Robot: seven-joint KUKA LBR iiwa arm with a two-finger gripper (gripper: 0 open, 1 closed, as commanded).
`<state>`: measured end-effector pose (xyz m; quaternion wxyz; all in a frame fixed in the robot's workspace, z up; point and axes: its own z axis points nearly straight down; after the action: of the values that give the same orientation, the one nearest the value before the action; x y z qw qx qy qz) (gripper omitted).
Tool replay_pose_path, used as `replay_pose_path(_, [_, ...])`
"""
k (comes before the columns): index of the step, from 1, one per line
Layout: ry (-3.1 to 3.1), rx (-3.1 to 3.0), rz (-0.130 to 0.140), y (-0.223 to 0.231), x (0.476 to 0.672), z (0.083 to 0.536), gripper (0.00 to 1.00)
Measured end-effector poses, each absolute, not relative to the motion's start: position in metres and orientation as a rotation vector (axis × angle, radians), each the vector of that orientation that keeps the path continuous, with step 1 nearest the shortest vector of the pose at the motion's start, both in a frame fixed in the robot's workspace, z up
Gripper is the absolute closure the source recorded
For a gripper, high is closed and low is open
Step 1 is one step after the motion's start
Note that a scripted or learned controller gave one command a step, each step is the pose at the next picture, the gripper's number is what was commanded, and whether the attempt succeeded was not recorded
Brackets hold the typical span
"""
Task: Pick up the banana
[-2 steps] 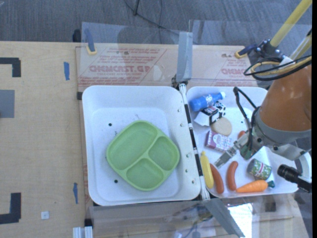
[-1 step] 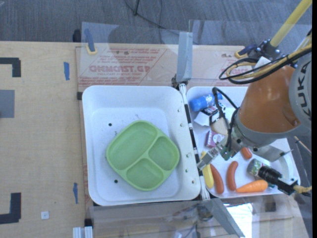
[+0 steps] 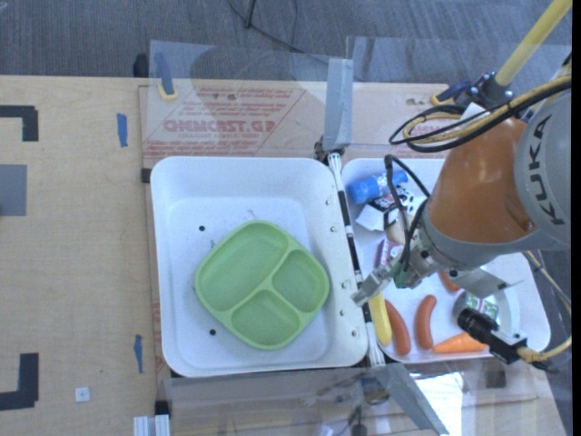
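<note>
Two white bins (image 3: 172,198) share your bench; gripper (image 3: 374,284), finger state unclear, hovers above the banana (image 3: 378,321). Descend straight, straddling its middle, clear of the sausages (image 3: 398,325).

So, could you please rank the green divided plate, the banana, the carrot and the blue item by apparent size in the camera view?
1. green divided plate, largest by far.
2. banana, partly hidden under the gripper, so unsure against the next.
3. carrot.
4. blue item, partly hidden; unsure.

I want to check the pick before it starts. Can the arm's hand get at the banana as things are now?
Probably yes. The hand sits just above the banana, which lies along the right bin's left wall. That wall and the sausage beside it leave little room.
</note>
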<state>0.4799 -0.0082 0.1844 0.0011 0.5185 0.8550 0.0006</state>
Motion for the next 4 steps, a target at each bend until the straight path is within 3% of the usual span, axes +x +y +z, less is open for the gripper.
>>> replay_pose_path(3, [2.559, 1.818, 0.002, 0.012, 0.480, 0.184, 0.00])
replay_pose_path(4, [2.778, 1.468, 0.000, -0.013, 0.480, 0.184, 0.00])
